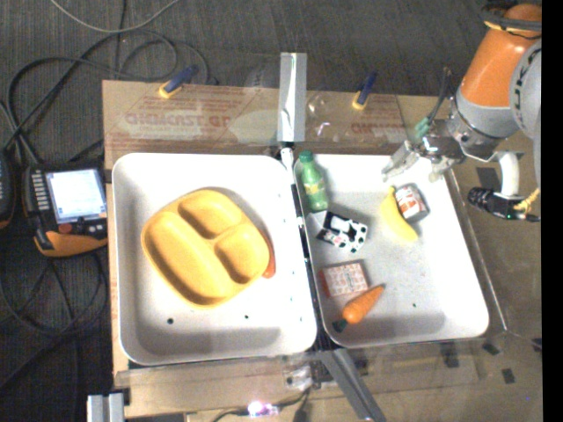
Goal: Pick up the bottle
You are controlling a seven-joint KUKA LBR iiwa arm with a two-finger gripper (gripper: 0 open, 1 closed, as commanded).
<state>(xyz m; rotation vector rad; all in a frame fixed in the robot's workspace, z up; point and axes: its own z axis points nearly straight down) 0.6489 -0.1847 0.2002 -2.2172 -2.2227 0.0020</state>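
Note:
The green bottle lies in the right bin, up against its left wall near the back corner, cap toward the back. My gripper hangs over the back right part of that bin, well to the right of the bottle. It is open, with nothing between its fingers. Just below it sits a small red and white can resting on a yellow banana.
Also in the right bin are a black and white spotted toy, a reddish patterned packet and an orange carrot. The left bin holds a yellow divided plate. A handheld screen lies left of the bench.

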